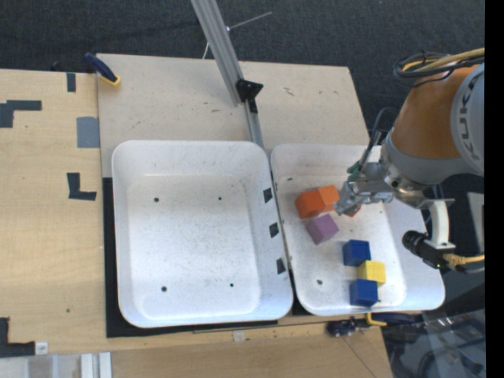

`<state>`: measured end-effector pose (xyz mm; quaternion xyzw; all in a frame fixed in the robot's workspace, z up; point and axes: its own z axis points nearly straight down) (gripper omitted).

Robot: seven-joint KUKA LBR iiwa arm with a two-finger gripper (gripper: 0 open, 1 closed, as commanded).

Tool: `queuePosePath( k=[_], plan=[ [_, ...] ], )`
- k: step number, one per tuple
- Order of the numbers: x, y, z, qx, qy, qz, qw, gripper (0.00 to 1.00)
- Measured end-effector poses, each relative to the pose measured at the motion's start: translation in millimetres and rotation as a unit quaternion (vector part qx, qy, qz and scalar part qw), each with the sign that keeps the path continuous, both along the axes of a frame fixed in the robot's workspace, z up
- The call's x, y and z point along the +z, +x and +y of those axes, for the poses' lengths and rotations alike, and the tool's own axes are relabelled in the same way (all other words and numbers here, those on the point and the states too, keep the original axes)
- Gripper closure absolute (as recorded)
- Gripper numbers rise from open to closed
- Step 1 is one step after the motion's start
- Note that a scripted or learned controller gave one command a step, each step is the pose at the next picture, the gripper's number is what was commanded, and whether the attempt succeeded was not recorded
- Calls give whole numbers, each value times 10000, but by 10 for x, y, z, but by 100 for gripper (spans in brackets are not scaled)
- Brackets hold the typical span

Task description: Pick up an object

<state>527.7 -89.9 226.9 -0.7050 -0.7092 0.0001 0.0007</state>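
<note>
The pincer hangs low inside the right bin, at the end of the grey arm with its orange band that comes in from the right. Whether the pincer is spread or closed cannot be told, since its tips blur into the dark metal of the wrist. It sits just beside the right edge of an orange block, seemingly touching it, though contact is not certain, and a small reddish patch shows right under the tips.

Just below the orange block lies a lilac block, tilted, its upper corner close to the orange one. Further toward the near side of the same bin stand three cubes in a tight column: a blue cube, a yellow cube touching it below and slightly right, and a second blue cube touching the yellow one.

The left bin lies edge to edge with the right one on the table. A grey metal pole slants down from the top to a black clamp behind the bins. A blue-and-yellow tool lies at the table's far left corner.
</note>
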Motion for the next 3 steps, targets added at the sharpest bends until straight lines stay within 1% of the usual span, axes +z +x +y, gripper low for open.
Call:
queuePosePath(
  k=[2, 3],
  plan=[
    [183, 16, 1118, 10, 6, 1, 10000, 100],
    [35, 48, 1628, 3, -2, 14, 10000, 100]
  ],
)
